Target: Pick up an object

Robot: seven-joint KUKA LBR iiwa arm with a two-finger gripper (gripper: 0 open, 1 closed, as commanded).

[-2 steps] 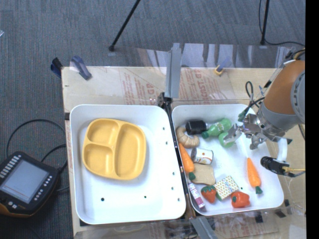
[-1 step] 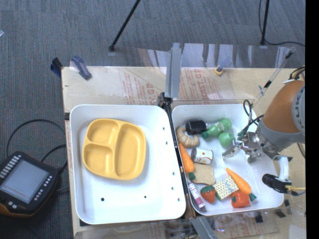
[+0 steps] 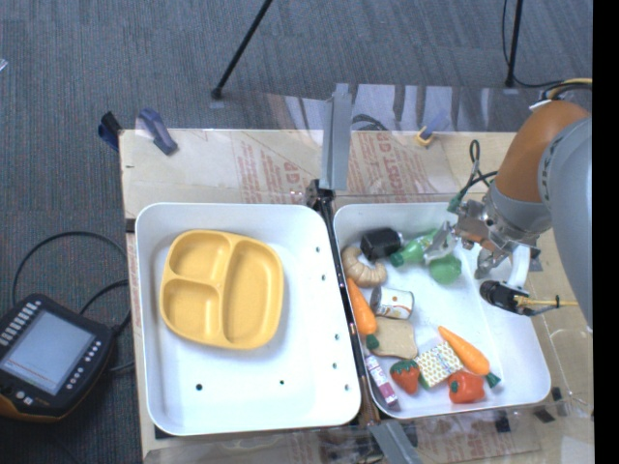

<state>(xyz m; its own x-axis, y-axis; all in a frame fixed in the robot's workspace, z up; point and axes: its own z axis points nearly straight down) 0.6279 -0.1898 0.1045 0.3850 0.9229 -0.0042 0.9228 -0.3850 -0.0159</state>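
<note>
Over on the left, a yellow divided plate (image 3: 223, 289) lies alone in the left bin (image 3: 155, 394). Next door, the right bin (image 3: 527, 356) is crowded: a croissant (image 3: 366, 268), a can (image 3: 394, 304), two carrots, a strawberry (image 3: 405, 375). At its far right edge, the gripper (image 3: 453, 245) sits touching a green bottle (image 3: 418, 248) and green ball (image 3: 446, 270); whether it is spread or pinching, I cannot tell.

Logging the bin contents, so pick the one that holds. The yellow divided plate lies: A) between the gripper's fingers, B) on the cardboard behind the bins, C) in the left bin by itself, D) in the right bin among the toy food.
C: the yellow divided plate lies flat on the floor of the left bin, while the toy food sits in the right bin.
</note>
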